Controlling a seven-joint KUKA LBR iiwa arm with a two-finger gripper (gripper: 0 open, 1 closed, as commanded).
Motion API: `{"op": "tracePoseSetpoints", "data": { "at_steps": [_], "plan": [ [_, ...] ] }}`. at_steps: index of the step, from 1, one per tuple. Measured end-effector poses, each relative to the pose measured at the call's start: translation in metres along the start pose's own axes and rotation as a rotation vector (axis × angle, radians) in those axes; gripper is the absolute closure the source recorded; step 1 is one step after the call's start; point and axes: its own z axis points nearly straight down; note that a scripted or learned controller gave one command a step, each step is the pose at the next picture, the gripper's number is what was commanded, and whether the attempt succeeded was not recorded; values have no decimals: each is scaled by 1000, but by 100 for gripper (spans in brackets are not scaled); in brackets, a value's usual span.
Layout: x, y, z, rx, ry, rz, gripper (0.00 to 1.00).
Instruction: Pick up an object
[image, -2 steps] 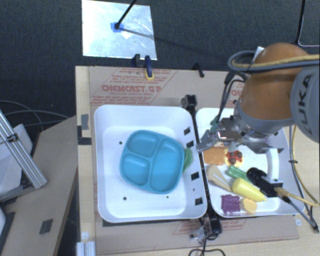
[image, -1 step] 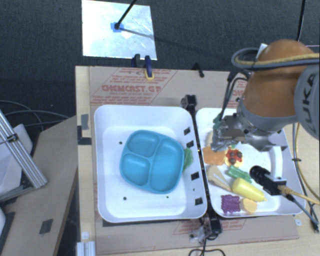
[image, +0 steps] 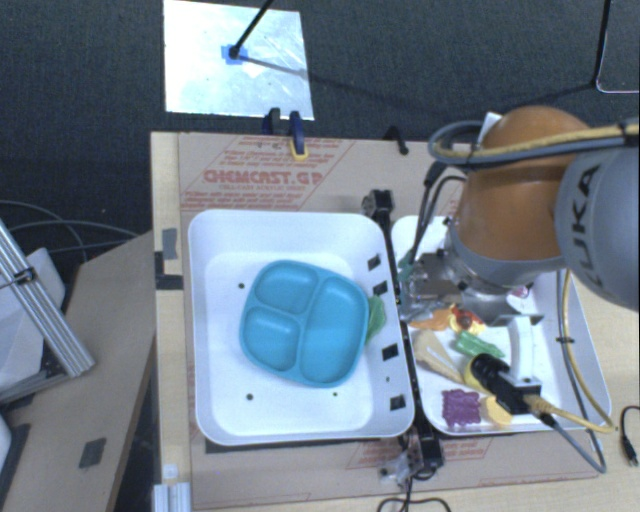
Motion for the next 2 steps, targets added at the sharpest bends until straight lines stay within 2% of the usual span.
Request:
{"op": "tracePoseSetpoints", "data": {
  "at_steps": [1, 2],
  "plan": [
    [77, 2, -106, -13, 5, -5, 100],
    [72, 2, -111, -5, 0, -3, 100]
  ]
}}
